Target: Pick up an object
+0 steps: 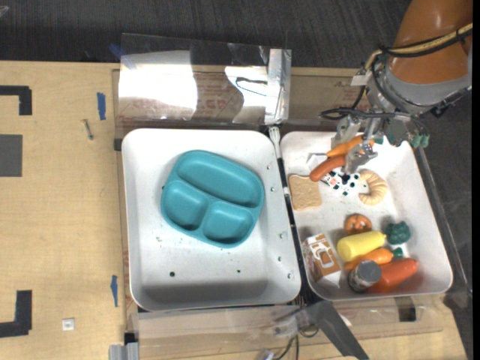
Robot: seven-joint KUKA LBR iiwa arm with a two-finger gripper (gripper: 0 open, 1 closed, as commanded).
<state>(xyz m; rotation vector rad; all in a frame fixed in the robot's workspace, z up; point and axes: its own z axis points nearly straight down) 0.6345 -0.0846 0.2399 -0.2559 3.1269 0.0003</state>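
Observation:
My gripper point(358, 147) hangs over the back of the right bin point(429, 201), under the orange-banded wrist. An orange toy carrot point(332, 162) slants down to the left from between its fingers, and the fingers are shut on its upper end. Right below the carrot lie a small white piece with black dots point(342, 181), a slice of bread point(305, 192) and a tan croissant point(373, 187).
The front of the right bin holds a small pumpkin point(358, 223), a green broccoli point(397, 232), a yellow corn piece point(361, 244), an orange-red carrot point(397, 273), a grey can point(365, 274) and a small carton point(322, 255). A teal divided plate point(212, 197) lies in the left bin point(150, 261).

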